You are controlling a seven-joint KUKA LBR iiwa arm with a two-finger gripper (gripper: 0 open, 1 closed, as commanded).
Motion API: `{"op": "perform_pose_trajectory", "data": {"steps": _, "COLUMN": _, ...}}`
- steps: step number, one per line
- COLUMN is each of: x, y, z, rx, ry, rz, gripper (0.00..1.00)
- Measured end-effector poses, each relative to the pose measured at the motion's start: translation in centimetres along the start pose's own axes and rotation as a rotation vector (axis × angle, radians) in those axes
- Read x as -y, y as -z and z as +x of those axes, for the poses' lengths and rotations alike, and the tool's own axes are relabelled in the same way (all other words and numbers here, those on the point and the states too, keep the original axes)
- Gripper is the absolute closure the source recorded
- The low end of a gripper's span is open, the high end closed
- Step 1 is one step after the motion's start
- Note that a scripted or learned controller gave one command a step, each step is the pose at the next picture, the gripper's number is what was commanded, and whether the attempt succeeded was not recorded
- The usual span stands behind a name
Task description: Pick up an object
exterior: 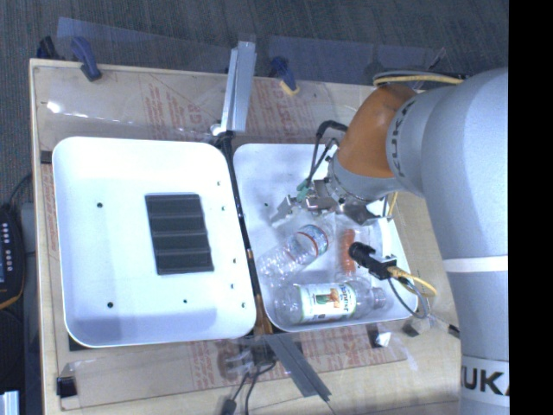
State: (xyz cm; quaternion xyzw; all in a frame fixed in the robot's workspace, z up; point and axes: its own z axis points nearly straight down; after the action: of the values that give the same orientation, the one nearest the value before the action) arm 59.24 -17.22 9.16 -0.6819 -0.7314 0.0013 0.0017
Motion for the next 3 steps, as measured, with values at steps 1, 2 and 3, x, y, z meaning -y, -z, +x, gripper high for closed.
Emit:
{"op": "perform_pose_trajectory", "data": {"steps": 1, "x": 8.5, "y": 0.8, "z": 1.2, "rx": 0.010, "ry": 0.091, "rz": -0.035, "gripper": 0.00}}
{"op": "perform_pose_trajectory", "data": {"steps": 2, "x": 8.1, "y": 2.0, "z": 1.5, "rx": 0.007, "ry": 0.100, "rz": -0.040, "gripper": 1.00}}
{"op": "perform_pose_trajectory", "data": {"steps": 3, "x": 8.1, "y": 2.0, "z": 1.5, "rx": 0.007, "ry": 0.100, "rz": -0.040, "gripper": 0.00}}
